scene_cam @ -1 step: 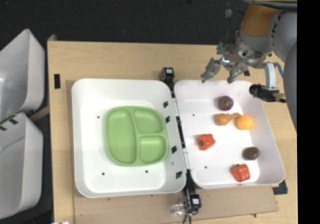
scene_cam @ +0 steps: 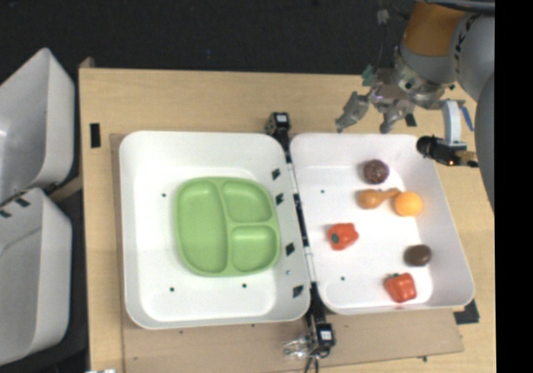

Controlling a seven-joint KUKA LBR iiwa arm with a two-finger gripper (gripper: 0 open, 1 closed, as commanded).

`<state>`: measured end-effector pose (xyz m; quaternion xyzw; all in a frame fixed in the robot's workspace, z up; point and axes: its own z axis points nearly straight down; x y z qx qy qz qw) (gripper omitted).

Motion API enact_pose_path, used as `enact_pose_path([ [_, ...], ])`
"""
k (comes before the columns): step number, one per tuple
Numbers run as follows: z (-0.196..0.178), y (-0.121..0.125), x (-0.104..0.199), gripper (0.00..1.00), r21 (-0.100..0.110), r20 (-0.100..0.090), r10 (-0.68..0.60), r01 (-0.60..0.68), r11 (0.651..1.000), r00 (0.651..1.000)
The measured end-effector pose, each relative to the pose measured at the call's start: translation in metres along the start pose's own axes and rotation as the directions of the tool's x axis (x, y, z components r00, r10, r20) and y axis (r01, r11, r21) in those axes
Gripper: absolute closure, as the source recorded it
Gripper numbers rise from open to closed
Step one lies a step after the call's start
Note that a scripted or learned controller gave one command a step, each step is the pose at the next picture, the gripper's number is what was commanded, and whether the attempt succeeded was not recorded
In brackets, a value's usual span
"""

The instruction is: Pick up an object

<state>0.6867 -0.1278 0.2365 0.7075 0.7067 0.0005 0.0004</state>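
White plastic forms the right bin (scene_cam: pixel 441 276), and the end effector (scene_cam: pixel 372 113) hovers just beyond its far rim, fingers spread and pinching nothing. Nearest inside that bin lies a dark purple fruit (scene_cam: pixel 376 171), towards the camera from the end effector; it looks round, perhaps a plum, with no clear long axis.
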Motion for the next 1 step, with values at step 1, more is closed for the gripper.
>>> enact_pose_path([
  [1, 0.0621, 0.0014, -0.0043, 0.0, 0.004, 0.003, 0.0, 0.0, 1.0, 1.0],
])
